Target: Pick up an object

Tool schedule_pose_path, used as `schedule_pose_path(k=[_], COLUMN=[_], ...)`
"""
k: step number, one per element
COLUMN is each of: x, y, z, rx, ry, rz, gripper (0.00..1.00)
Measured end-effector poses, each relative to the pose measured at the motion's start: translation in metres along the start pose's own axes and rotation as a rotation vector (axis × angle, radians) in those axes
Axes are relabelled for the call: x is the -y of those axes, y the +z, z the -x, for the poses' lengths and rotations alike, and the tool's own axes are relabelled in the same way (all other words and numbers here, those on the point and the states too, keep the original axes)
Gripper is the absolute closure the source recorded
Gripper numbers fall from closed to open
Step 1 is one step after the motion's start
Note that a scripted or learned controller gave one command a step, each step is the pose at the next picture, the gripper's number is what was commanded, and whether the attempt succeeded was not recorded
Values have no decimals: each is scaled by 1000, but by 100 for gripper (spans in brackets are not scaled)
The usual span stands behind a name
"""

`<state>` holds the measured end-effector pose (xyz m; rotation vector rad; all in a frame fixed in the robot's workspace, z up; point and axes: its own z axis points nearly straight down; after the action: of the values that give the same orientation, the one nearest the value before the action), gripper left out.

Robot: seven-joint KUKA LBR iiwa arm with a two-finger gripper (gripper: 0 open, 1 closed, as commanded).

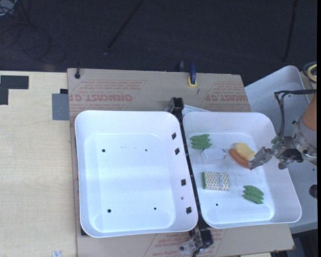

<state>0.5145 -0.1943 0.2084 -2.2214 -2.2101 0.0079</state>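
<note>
The right bin (281, 143) holds several small objects. A yellow and orange piece (241, 152) lies right of centre. A green ridged piece (200, 141) rests near the bin's far left. A clear plastic piece (213, 155) sits between them. A green-edged patterned pad (216, 180) lies lower down, and another green piece (253, 194) sits near the front right. My gripper (258, 160) reaches in from the right, its tip just right of the orange piece and seemingly touching its end. Nothing shows held in it.
The left bin (88, 143) stands beside the right one, joined by a black divider strip (181, 154). Both rest on a cardboard sheet (128, 92) over a light wooden bench (27, 170). Cables and a grey plate (278, 92) lie at the right.
</note>
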Motion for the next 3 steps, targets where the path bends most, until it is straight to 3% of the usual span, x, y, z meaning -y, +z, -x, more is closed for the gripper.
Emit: schedule_pose_path(k=[1, 2, 3], x=[-51, -83, -105], y=[-33, 74, 121], z=[19, -2, -14], rx=[5, 1, 2], ry=[-7, -7, -6], rz=[13, 6, 8], gripper=[0, 0, 0])
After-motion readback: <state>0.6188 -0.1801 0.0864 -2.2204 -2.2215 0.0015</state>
